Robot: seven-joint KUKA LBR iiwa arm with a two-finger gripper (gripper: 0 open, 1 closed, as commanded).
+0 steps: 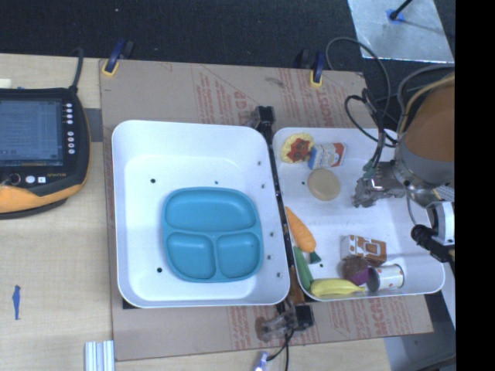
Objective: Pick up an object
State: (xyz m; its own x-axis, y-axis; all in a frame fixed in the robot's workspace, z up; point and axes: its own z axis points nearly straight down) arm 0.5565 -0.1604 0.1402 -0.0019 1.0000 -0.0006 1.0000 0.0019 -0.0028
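Note:
The right bin point(402, 154) holds several small objects. At its back lie a pizza-slice toy point(297, 148) and a small can point(328, 155) on its side. A tan round disc point(324, 185) sits just in front of them. An orange carrot point(300, 229) and a green piece point(302, 267) lie along the left wall. A yellow banana point(336, 287), a dark purple item point(355, 269), a brown box point(363, 247) and a white can point(389, 276) crowd the front. My gripper point(370, 192) hangs over the bin's middle right, just right of the disc, with nothing seen in it.
The left bin point(139, 207) holds a blue divided plate point(211, 234). A teach pendant point(39, 149) lies on the bench at far left. Cables point(363, 107) loop behind the right bin. Bare bin floor shows between the disc and the brown box.

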